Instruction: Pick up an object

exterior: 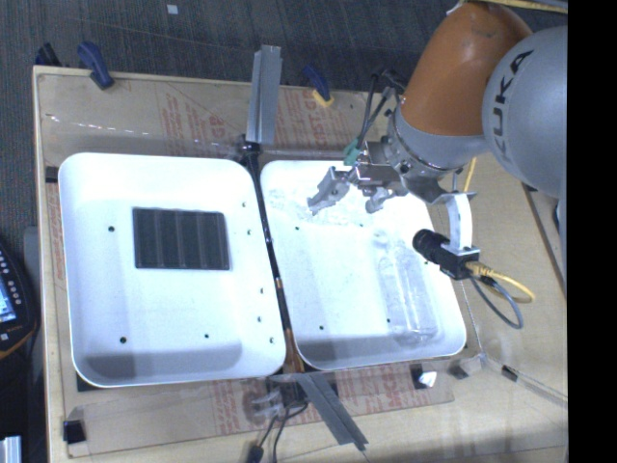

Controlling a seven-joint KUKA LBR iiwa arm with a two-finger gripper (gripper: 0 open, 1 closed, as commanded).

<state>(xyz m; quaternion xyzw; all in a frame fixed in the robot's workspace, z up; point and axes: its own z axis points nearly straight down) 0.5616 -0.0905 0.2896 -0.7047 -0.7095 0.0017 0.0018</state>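
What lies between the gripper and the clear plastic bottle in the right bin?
In the camera view, only bare white bin floor lies between the gripper and the clear plastic bottle in the right bin.

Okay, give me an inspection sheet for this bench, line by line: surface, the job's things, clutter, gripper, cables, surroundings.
Surface: wooden bench bearing two shallow white bins, left bin and right bin, side by side.
Job's things: clear plastic bottle lying along the right bin's right side; dark ridged rectangular panel flat in the left bin.
Clutter: nothing seen.
Gripper: gripper over the right bin's far end, nothing between its fingers, apart from the bottle.
Cables: yellow cable looping off the bench's right side.
Surroundings: blue clamps on the bench's far edge; dark carpet beyond.
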